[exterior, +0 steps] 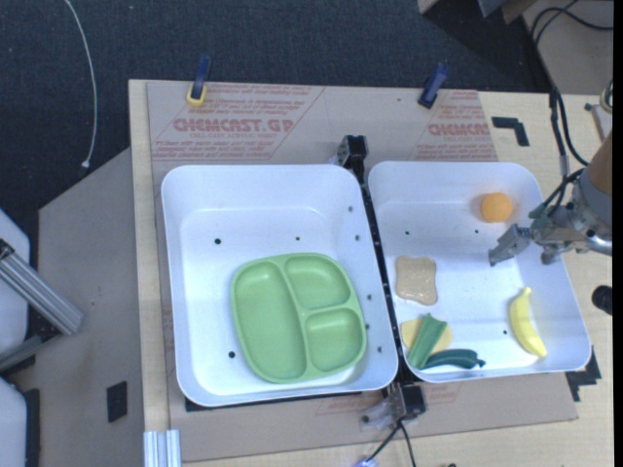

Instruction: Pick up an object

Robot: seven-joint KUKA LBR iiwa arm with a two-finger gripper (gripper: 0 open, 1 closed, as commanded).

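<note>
Bench: two white bins. Left bin (pixel 185 261) held a green divided plate (pixel 297 316). Right bin (pixel 555 309): orange ball (pixel 496 207), banana (pixel 527 324). Gripper (pixel 531 244) above, fingers spread, empty.

A green three-compartment plastic tray (pixel 296 316) lies in the left white bin (pixel 195 212); at its 3 o'clock, the right white bin (pixel 438 188) holds an orange ball (pixel 496 207).

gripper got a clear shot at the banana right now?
Probably yes. The gripper hangs over the right bin, and the banana lies apart from the other items near the bin's right wall, with nothing on top of it.
</note>
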